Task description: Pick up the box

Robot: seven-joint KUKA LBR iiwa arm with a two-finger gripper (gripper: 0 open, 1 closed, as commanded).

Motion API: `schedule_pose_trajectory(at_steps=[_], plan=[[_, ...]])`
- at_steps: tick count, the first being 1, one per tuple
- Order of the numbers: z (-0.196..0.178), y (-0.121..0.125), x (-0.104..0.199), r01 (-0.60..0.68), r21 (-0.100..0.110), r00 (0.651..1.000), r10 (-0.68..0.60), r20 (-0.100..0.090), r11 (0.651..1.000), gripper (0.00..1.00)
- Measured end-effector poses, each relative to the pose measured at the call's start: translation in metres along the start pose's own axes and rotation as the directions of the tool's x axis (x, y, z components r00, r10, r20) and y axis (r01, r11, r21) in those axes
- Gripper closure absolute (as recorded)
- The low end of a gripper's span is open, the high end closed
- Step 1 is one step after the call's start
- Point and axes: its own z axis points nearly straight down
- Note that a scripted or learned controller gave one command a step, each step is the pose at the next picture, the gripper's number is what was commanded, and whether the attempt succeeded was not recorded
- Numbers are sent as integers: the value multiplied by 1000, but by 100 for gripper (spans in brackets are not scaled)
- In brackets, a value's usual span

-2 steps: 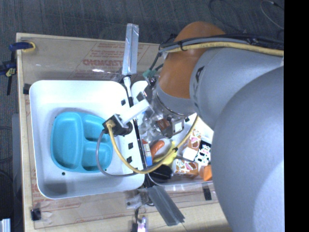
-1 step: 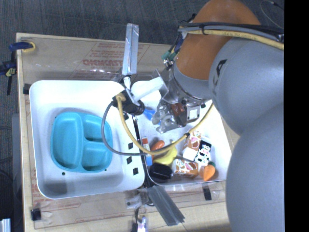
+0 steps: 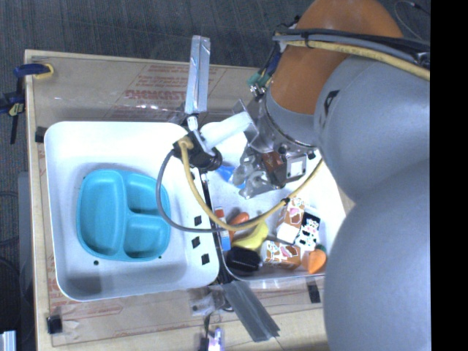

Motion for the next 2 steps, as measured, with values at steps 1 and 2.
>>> schedule_pose_trajectory(at_steps=[1,2], plan=[[-10,0,1,5,-1,1000,-5,1,1000,100],[-33,-44,30,-6,0,1000,6,0,1000,100]])
